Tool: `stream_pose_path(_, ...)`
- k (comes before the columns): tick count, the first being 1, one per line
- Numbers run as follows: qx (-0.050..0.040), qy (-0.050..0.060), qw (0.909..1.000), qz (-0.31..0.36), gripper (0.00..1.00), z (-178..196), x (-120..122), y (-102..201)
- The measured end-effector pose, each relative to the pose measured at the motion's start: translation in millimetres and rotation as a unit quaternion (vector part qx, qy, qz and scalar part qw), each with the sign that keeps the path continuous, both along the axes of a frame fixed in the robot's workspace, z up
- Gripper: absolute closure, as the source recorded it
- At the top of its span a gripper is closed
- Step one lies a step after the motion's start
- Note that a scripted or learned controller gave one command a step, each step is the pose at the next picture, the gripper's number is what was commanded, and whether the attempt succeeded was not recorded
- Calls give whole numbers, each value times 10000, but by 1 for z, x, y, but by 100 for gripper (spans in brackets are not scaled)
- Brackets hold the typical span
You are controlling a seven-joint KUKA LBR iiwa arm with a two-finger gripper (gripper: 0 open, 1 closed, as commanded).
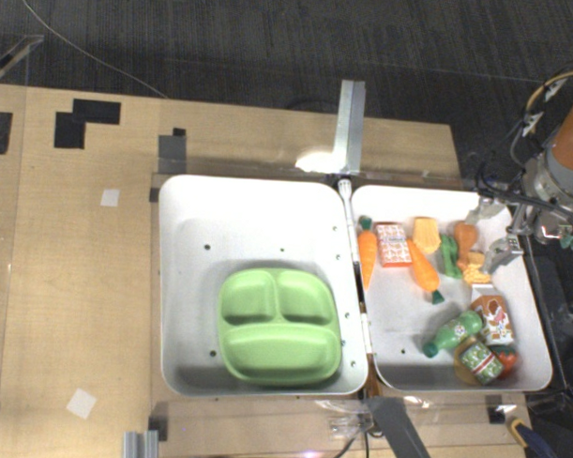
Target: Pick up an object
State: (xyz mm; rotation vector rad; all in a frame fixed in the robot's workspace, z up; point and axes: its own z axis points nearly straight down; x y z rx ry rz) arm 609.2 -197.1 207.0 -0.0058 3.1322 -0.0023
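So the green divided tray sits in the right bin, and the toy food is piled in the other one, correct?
Not quite. The camera view shows the green tray in the left bin. The toy food is in the other one, the right bin, as you said.

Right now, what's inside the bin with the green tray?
Inside the left bin lies a green tray with three sections, and nothing sits in them. The tray covers the bin floor beneath it, so what's under it can't be seen.
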Motion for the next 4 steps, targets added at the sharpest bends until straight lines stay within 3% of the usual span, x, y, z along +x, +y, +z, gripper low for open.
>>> stream_pose_path(1,-11,-14,9974,717,0,-115,8,-8)
stream_pose_path(2,-1,-21,9985,554,0,-117,-38,46)
stream_pose_path(3,-12,-30,9997,250,0,-117,-29,70)
stream_pose_path(4,0,-40,9992,-408,0,-116,-48,104)
